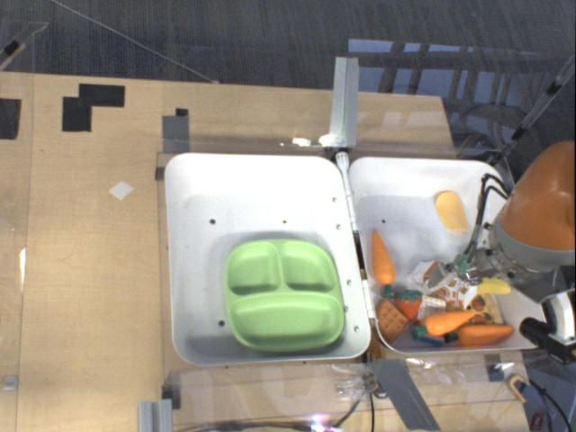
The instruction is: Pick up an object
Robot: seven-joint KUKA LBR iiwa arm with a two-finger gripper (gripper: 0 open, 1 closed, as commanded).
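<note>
Orange-banded arm (540,210) sets its gripper (463,273) over the toy pile (445,309); jaw state I cannot tell; next, a descent.

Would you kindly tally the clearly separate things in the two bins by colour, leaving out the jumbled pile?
Green: 1, the divided plate in the left bin.
Orange: 1, the carrot-shaped piece in the right bin.
Yellow-orange: 1, the oval piece in the right bin.
Total: 3. The pile under the arm is too tangled to count.
</note>
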